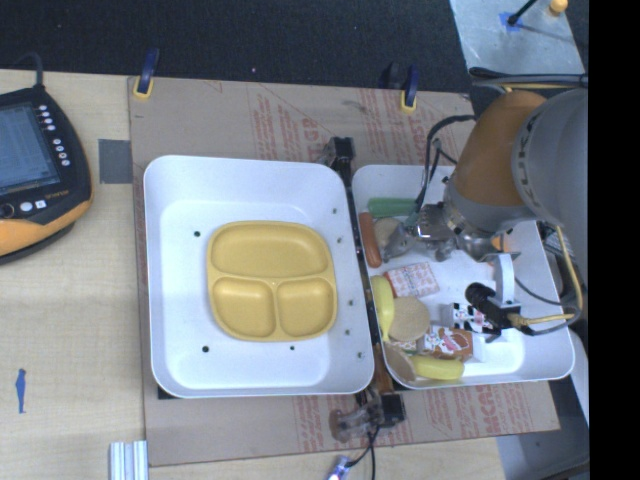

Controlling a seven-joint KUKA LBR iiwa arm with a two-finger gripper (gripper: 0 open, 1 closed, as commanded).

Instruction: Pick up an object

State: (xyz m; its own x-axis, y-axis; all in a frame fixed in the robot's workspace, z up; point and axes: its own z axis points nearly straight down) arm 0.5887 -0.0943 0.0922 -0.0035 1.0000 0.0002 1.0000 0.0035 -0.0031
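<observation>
Clutter crowding right bin [540,368]: risks nudging orange stick [369,240] or green piece [390,207] beside hand [425,230] instead of gripping cleanly. Cannot tell hand's state, whether released or clenched.

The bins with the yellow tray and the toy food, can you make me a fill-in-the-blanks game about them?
1. The yellow tray has ____ compartments.
2. The yellow tray lies in the ____ bin.
3. The robot arm hangs over the ____ bin.
4. The clamps at the far edge of the cardboard have blue and ____ handles.

Missing words: three; left; right; yellow
</observation>
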